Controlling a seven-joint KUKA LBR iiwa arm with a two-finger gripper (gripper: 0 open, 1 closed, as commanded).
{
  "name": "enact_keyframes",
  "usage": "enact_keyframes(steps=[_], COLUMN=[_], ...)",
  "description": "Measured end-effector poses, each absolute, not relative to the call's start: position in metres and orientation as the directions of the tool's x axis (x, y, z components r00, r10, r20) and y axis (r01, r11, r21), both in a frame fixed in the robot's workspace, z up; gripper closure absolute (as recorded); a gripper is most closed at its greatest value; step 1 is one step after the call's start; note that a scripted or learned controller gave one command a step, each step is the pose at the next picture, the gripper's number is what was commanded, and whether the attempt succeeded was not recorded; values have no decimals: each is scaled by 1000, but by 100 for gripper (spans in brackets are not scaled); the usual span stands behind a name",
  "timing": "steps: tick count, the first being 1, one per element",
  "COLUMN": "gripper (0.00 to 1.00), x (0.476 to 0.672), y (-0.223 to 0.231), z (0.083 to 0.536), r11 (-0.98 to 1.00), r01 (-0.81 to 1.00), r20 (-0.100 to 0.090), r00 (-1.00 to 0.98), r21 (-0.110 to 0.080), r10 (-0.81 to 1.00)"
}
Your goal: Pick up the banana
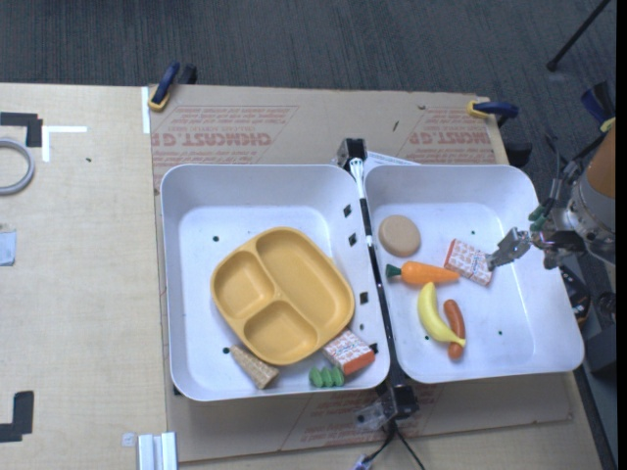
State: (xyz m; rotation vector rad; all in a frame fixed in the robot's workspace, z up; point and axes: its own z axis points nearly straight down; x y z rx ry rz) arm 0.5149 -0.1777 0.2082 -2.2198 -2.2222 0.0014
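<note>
Banana [435,315] lying in right bin [549,346] beside sausage [455,324] (touching, apparently). Gripper [510,249] near cracker box [468,261], jaws' state impossible to tell.

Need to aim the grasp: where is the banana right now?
The banana lies in the right bin, toward its lower left, just below the carrot and touching the sausage on its right.
</note>
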Motion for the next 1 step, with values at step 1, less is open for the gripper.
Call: enact_keyframes(steps=[1], gripper=[0], x=[514], y=[-123], z=[96], r11=[89], r01=[996], r20=[0], r00=[-89], r21=[-1], r10=[996])
